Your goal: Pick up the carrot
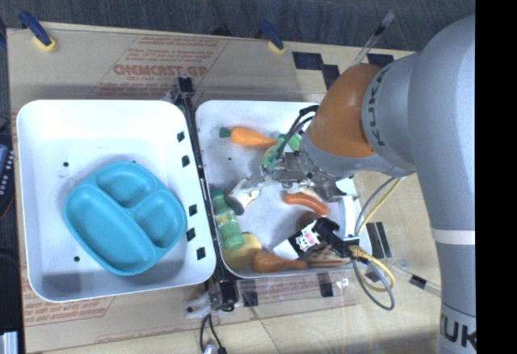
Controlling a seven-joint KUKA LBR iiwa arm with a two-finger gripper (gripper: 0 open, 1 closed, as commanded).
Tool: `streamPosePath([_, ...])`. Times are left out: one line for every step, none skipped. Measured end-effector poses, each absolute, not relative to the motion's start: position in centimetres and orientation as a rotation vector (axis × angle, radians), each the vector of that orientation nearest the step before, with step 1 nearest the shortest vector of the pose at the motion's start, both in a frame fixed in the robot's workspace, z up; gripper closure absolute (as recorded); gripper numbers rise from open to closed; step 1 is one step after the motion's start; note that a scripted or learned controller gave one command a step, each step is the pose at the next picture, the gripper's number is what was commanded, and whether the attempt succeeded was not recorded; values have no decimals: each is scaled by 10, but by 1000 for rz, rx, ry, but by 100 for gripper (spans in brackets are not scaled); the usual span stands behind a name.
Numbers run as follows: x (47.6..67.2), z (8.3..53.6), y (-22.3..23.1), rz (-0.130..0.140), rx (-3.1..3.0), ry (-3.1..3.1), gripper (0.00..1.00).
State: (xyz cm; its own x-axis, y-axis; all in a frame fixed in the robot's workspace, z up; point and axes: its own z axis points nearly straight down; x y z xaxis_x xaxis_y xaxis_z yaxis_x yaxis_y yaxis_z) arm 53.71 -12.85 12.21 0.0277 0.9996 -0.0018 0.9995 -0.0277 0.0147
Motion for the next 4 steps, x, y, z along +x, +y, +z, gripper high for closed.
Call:
streamPosePath([606, 131, -152, -3, 2100, 2338, 0])
streamPosePath([657, 94, -121, -13, 2172, 2271, 0])
streamPosePath([657, 93, -166, -7, 2388, 2042, 0])
streamPosePath([657, 103, -163, -15, 2386, 2059, 100])
